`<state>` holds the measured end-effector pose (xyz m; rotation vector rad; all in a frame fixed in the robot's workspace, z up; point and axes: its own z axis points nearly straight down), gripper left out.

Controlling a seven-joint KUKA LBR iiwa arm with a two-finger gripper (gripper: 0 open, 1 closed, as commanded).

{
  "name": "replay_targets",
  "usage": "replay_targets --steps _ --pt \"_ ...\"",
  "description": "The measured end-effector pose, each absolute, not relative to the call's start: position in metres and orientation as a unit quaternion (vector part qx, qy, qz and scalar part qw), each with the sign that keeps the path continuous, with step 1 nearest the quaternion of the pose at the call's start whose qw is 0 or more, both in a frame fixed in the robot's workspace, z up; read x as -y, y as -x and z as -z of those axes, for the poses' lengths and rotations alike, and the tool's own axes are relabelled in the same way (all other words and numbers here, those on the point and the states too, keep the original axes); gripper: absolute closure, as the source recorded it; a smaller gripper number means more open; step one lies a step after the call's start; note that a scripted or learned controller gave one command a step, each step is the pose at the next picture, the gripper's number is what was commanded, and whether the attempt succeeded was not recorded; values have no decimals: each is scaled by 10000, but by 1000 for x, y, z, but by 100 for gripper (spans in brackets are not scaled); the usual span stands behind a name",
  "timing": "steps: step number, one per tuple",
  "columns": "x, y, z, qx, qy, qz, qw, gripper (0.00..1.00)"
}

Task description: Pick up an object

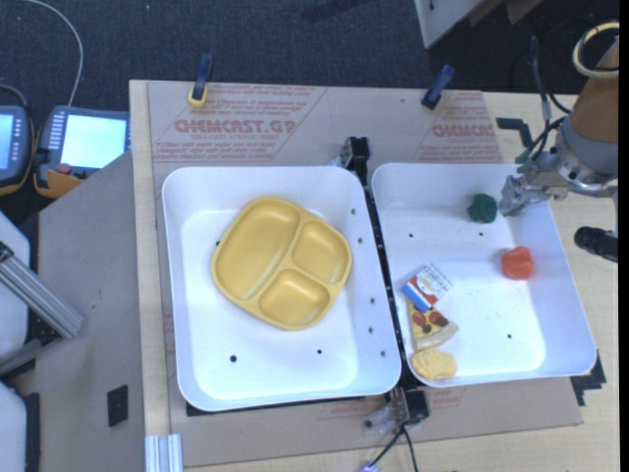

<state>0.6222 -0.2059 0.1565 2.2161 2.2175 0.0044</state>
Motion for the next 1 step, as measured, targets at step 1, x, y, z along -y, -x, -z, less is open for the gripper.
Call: replay_targets --steps 1 --pt "206 -622 -200 -7074 -7068 -12 29 100"
